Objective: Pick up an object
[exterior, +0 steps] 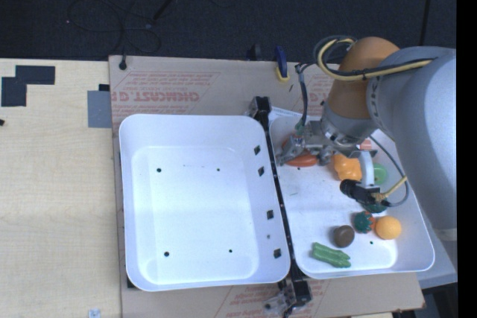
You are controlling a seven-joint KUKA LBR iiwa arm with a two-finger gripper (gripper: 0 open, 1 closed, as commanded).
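Your end effector [307,153] hangs low in the right bin [417,264], over an orange-red object [302,160]; its grip state you cannot tell.

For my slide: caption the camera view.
Arm's gripper low over orange-red piece in right bin.

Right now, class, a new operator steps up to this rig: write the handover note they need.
End effector: low over the upper left part of the right bin, by an orange-red item; whether it grips anything cannot be told.
Things: all in the right bin. Orange piece beside the wrist, orange ball, brown round item, green item near the front, small teal item.
Done: no object seen lifted.
Left: grasp one object and raise it.
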